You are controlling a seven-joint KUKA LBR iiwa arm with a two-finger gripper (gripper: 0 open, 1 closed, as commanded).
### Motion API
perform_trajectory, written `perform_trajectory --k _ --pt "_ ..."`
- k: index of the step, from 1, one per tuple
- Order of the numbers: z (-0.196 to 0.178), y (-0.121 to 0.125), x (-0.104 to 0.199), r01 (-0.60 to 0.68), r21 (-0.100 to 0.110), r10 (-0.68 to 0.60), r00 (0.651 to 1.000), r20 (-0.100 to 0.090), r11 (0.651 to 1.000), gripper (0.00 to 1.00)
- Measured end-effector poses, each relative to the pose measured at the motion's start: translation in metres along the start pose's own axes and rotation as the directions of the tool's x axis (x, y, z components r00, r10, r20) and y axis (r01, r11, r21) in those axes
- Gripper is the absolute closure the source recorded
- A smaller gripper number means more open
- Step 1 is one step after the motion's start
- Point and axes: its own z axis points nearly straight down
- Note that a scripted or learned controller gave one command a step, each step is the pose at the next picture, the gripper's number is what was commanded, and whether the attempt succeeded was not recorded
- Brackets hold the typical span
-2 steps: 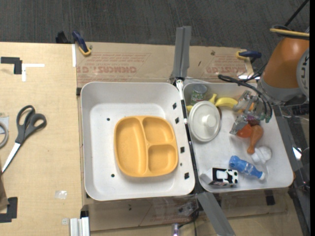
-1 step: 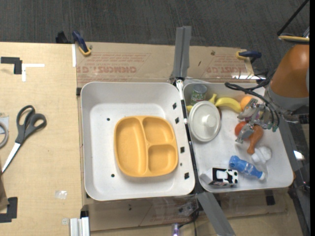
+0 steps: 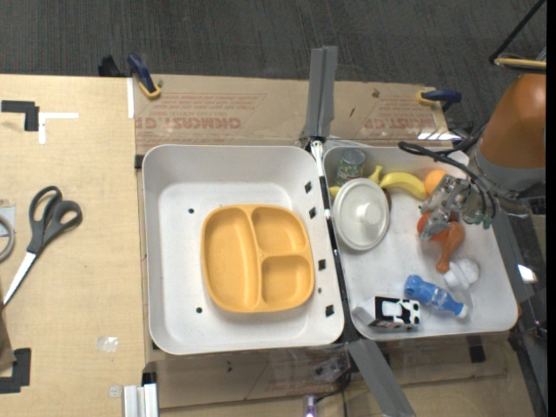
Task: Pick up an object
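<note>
My gripper (image 3: 450, 205) hangs low over the right part of the right bin (image 3: 495, 320), reaching in from the right under the arm's orange band. Directly beneath it lies an orange-brown drumstick-shaped toy (image 3: 448, 243), with a small red-orange piece (image 3: 424, 224) at its left. An orange ball (image 3: 434, 181) and a yellow banana (image 3: 401, 182) sit just behind the gripper. Parts of the toys under the gripper are hidden by it.
The right bin also holds a white upturned bowl (image 3: 362, 214), a green cup (image 3: 351, 162), a blue bottle with a white cap (image 3: 433, 294) and a black-and-white block (image 3: 396, 313). A yellow divided plate (image 3: 258, 257) lies in the left bin (image 3: 165, 233). Scissors (image 3: 42, 224) rest on the bench at left.
</note>
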Motion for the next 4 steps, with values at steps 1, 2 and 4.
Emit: perform_trajectory --k 1,2,4 --pt "-0.118 0.065 -0.015 -0.003 -0.002 0.003 1.000 -0.004 1.000 1.00" --pt "0.011 0.062 0.049 -0.037 -0.001 0.037 0.999 -0.007 0.999 1.00" --pt "-0.133 0.180 0.033 -0.151 0.000 0.151 0.989 -0.007 0.989 1.00"
